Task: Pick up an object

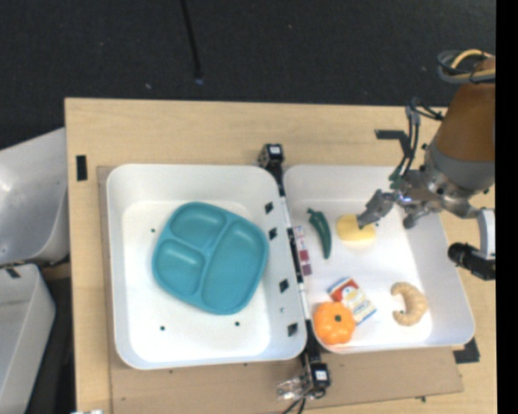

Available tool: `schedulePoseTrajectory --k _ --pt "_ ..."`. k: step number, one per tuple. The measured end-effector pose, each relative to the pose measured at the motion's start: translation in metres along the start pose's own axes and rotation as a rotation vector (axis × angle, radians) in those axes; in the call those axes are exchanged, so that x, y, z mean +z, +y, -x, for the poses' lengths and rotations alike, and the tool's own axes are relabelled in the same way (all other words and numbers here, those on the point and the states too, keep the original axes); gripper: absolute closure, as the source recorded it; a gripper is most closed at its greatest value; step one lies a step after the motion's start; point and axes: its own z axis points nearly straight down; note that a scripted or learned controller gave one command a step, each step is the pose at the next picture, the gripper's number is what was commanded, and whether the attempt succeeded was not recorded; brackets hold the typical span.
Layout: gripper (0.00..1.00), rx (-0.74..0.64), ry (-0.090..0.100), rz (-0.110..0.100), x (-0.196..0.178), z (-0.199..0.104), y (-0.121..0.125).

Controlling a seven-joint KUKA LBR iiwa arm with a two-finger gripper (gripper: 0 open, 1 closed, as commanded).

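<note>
In the camera view, the two-finger gripper (388, 211) hangs over the right white bin (432, 322) with its fingers spread apart and holding nothing, one fingertip just beside the pale yellow rounded toy fruit (356, 230), which lies near the green toy pepper (320, 231).

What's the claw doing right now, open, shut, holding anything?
Claw: in the right bin, right beside the yellow object. Open or shut cannot be told; nothing visibly held.
</note>
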Motion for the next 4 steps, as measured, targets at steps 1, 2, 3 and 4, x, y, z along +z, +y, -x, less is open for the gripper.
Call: schedulePoseTrajectory --k 1,2,3,4 --pt "0.00 -0.003 -0.002 0.012 -0.007 0.000 0.003" --pt "0.00 -0.001 -0.002 0.008 0.054 -0.006 0.003" --pt "0.00 0.001 -0.003 0.010 0.107 -0.005 0.003" --pt "1.00 0.005 -0.003 0.014 0.093 -0.004 0.004"
